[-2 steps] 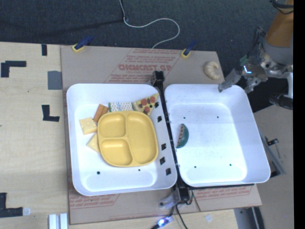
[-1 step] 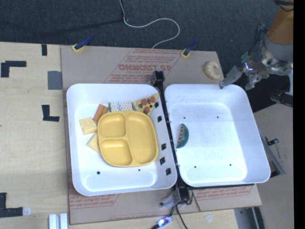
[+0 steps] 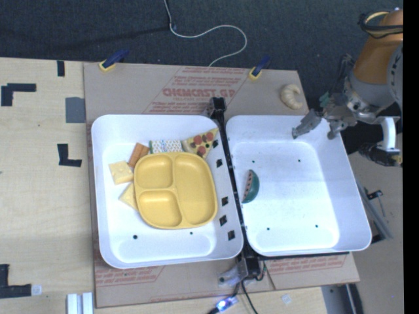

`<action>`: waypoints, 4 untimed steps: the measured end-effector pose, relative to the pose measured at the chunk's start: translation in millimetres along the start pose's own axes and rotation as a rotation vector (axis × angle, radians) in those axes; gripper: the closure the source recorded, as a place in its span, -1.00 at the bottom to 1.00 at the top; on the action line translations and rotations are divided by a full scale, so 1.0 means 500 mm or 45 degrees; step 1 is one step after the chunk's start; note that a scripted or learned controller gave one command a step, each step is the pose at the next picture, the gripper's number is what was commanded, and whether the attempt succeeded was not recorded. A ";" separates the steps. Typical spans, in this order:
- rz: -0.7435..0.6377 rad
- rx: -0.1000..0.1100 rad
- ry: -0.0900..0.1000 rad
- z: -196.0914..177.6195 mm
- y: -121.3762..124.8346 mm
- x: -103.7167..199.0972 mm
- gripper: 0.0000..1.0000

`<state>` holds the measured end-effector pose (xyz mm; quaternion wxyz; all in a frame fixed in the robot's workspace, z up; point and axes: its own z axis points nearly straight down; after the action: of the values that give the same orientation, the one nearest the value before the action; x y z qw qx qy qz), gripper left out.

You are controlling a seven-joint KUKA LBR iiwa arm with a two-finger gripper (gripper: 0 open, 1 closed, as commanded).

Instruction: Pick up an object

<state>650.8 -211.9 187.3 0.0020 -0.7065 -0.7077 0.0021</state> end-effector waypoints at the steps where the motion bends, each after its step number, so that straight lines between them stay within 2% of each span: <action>1: -0.003 -0.001 -0.001 0.126 0.009 0.006 -1.00; 2: -0.003 -0.004 -0.002 0.211 0.010 0.010 -1.00; 3: -0.005 -0.009 -0.004 0.183 0.013 0.010 1.00; 4: 0.000 -0.013 -0.001 0.070 0.017 0.018 1.00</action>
<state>659.1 -202.6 152.1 -0.0018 -0.7065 -0.7077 -0.0013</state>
